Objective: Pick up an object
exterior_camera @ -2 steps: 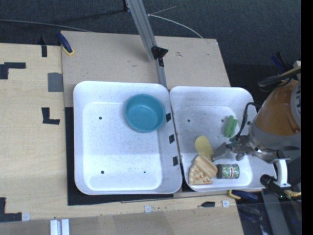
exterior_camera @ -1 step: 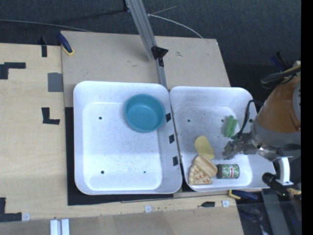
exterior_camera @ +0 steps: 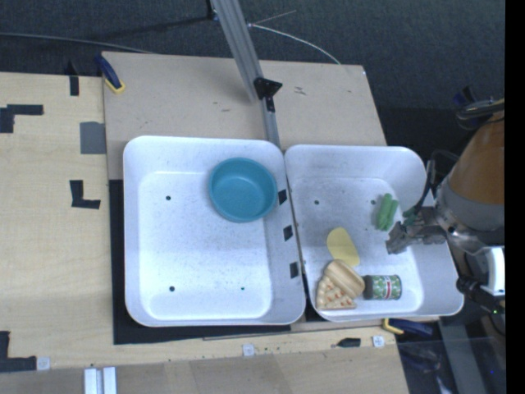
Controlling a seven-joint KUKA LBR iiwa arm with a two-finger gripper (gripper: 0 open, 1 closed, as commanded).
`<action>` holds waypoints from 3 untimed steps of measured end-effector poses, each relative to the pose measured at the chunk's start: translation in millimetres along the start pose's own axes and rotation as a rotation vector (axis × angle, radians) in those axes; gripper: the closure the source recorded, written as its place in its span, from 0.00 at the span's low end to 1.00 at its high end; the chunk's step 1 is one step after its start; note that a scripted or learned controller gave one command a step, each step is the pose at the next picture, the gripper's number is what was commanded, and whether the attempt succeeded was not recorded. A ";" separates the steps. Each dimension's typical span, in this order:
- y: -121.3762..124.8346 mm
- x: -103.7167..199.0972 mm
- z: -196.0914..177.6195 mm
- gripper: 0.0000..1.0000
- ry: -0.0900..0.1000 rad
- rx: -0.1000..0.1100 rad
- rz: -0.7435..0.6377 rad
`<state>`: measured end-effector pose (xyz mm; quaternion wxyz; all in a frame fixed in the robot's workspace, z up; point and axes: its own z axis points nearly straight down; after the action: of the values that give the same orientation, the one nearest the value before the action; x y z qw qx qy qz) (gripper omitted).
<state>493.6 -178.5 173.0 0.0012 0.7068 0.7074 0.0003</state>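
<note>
Four things lie in the right bin (exterior_camera: 328, 164): waffle (exterior_camera: 339, 285) and can (exterior_camera: 383, 286) nearest, yellow piece (exterior_camera: 342, 245), green piece (exterior_camera: 384, 212). Gripper (exterior_camera: 399, 240) hovers beside the green piece; its opening cannot be told. Blue bowl (exterior_camera: 243, 189) sits in the left bin (exterior_camera: 156, 245).

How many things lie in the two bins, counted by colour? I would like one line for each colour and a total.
Blue: 1, the bowl
Green: 2, the small green piece and the can
Yellow: 1, the flat yellow piece
Tan: 1, the waffle-like wedge
Total: 5
</note>
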 end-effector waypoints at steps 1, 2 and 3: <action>0.7 0.1 -41.4 1.00 0.000 0.000 0.000; 21.8 45.7 -32.5 1.00 0.003 0.004 -0.006; 40.7 100.6 -27.4 1.00 0.004 0.004 -0.007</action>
<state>534.1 -77.8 200.3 -0.0015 0.7044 0.7098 0.0001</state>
